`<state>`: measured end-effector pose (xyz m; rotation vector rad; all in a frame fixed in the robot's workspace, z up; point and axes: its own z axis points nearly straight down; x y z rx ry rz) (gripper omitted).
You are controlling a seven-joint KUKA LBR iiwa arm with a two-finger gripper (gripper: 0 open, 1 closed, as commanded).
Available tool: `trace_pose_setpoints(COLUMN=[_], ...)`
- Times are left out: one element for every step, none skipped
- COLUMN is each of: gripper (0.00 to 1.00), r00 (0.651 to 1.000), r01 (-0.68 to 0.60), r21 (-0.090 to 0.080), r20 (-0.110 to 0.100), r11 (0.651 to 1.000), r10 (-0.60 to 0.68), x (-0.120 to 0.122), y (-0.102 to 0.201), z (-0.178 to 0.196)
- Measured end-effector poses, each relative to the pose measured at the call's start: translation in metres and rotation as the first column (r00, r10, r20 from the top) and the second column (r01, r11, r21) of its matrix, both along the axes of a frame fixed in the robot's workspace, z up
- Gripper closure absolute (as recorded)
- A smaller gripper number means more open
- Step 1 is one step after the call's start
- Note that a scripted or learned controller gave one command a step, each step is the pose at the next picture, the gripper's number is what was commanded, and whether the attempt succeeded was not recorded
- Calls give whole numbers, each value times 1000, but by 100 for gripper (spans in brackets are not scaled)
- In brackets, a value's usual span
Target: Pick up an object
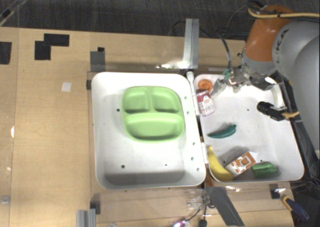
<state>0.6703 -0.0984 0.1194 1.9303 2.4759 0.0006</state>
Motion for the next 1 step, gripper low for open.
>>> trace_pose_setpoints(gripper=[0], r00=[986], r01=[167], r21=[2], r20=[16], r11=[986], r10=[-167], x=[-79], y=[6], z=[-29])
